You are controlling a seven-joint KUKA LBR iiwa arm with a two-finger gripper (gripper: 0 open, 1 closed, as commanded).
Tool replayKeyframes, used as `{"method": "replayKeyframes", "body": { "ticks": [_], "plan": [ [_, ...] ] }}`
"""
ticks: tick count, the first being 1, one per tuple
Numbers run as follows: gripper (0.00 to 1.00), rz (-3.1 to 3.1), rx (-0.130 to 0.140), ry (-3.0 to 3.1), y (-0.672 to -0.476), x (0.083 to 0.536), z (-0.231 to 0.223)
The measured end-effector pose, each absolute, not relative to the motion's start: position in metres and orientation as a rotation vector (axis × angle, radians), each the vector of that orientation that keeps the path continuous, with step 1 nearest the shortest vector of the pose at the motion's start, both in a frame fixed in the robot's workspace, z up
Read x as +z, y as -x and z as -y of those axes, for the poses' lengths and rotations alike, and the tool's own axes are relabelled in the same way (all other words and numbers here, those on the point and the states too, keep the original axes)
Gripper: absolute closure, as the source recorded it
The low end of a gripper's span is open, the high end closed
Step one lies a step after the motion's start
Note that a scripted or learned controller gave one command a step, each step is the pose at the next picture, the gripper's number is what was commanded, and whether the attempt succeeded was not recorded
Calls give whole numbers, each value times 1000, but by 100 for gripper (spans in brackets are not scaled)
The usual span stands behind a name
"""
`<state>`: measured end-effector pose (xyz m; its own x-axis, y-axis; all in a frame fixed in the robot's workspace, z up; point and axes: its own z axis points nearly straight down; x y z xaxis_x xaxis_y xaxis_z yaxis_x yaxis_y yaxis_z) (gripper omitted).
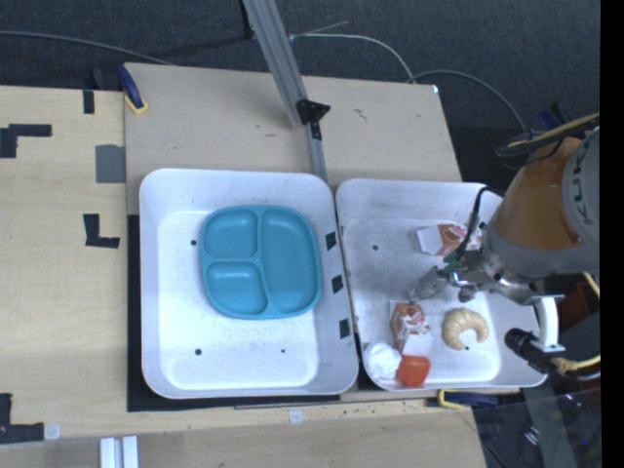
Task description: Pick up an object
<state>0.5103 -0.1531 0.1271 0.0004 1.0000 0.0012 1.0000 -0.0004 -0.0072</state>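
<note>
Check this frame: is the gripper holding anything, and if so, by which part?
Nothing is seen between the fingers of the gripper. It hangs over bare floor of the right bin, above the small packet and left of the croissant.

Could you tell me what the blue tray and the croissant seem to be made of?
Blue tray: likely moulded plastic with a smooth matte finish, judging by its even colour, rounded edges and three pressed compartments. Croissant: probably a plastic or rubber toy, given its glossy tan ridged surface, though real pastry cannot be ruled out at this resolution.
</note>
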Motion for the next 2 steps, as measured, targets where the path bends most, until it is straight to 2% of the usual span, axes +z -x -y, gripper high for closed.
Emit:
{"method": "replayKeyframes", "body": {
  "ticks": [1, 2],
  "plan": [
    [100, 2222, 2, 2216, -512, 139, 152],
    [100, 2225, -2, 2221, -506, 187, 145]
  ]
}}
